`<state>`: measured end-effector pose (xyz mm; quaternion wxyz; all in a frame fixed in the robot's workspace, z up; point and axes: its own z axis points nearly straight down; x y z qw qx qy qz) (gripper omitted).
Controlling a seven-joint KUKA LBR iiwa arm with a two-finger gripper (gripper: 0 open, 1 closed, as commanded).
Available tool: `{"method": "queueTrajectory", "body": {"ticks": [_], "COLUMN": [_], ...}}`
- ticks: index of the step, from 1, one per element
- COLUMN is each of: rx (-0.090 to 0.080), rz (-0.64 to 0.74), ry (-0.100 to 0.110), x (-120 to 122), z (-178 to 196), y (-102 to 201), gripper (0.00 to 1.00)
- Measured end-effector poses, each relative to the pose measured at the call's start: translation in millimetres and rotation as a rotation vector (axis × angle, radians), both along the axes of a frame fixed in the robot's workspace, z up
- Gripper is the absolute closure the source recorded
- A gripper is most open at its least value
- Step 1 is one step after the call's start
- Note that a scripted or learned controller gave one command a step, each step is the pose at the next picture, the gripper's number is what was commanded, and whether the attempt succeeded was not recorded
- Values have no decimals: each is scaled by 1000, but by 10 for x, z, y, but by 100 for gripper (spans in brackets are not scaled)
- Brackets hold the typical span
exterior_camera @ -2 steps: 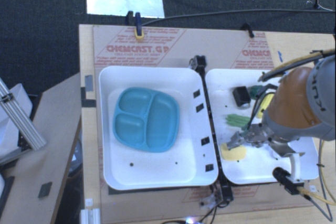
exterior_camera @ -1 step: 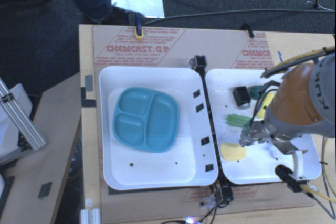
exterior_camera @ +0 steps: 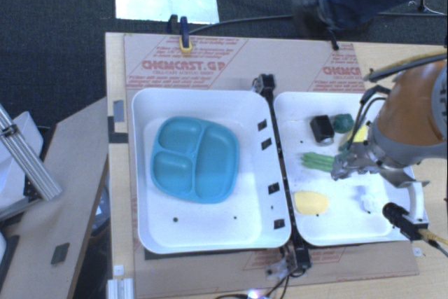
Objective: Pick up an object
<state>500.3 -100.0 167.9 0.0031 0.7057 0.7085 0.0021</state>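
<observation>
A: Is the tool [exterior_camera: 341,169] open or closed?
B: I can't tell. It sits low in the right bin [exterior_camera: 334,237], touching the green thing [exterior_camera: 317,162].
A: Anything hidden?
B: The arm [exterior_camera: 409,115] covers a yellow thing [exterior_camera: 360,134] at two o'clock. A yellow lump [exterior_camera: 311,202] lies at seven o'clock.

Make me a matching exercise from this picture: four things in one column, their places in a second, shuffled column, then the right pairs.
Things:
1. blue divided plate
2. yellow object
3. black object
4. gripper

Places:
A. near edge of the right bin, close to the divider
B. over the green object in the right bin
C. far part of the right bin, beside a dark green object
D. middle of the left bin

Pairs: 1-D, 2-A, 3-C, 4-B
</observation>
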Motion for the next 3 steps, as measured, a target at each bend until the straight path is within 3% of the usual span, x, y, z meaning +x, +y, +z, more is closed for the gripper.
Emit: {"method": "queueTrajectory", "body": {"ticks": [1,3], "rx": [0,4], "rz": [0,7], "ry": [0,4], "x": [21,250], "z": [538,722], "y": [-3,1077], "gripper": [100,100]}}
